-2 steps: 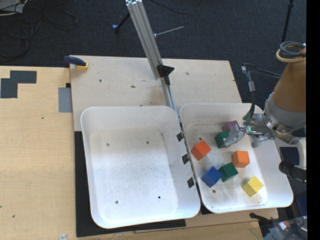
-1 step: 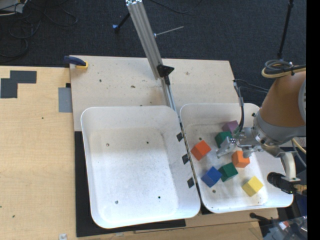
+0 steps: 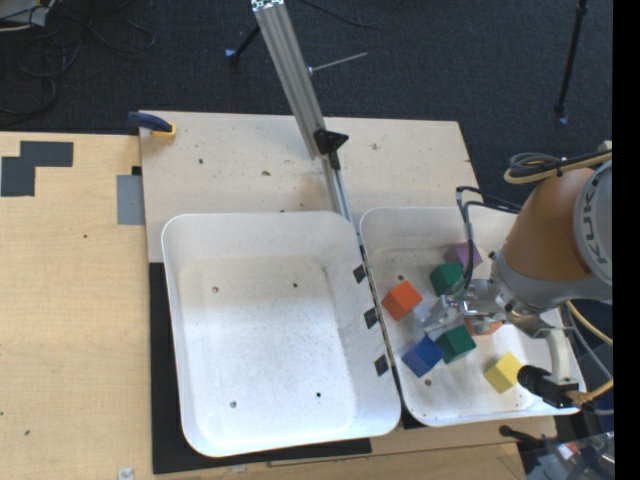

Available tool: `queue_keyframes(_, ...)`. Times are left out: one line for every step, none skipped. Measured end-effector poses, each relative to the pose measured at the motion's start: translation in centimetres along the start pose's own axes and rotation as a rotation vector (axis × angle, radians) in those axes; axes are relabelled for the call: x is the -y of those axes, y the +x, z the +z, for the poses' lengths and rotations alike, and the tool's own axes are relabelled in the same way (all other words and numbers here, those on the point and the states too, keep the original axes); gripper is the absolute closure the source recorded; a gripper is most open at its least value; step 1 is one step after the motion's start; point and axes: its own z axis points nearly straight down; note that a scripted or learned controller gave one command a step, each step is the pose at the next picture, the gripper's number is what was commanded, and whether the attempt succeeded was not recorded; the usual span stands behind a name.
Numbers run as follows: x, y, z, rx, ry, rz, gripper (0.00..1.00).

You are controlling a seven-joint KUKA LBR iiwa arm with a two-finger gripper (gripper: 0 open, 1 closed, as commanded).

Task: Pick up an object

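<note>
The right bin (image 3: 415, 214) holds several small blocks. An orange block (image 3: 402, 299) lies near its left wall, with a blue block (image 3: 422, 355) below it. A green block (image 3: 446, 277) and a purple one (image 3: 463, 256) sit further back. A dark green block (image 3: 459, 343) lies in the middle, and a yellow block (image 3: 503, 372) is near the front right. My gripper (image 3: 449, 314) hangs low over the bin's middle, between the green block and the dark green one, just right of the orange block. Nothing is visibly held in it.
The left bin (image 3: 172, 230) stands beside the right one, divided from it by a wall with black clips (image 3: 370, 317). A slanted aluminium bar (image 3: 300, 88) rises behind the bins. A blue and yellow tool (image 3: 153, 123) lies at the bench's back left corner.
</note>
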Motion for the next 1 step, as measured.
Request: queue_keyframes(-0.09, 0.04, 2.86, 0.001, -0.007, 0.0, 0.0)
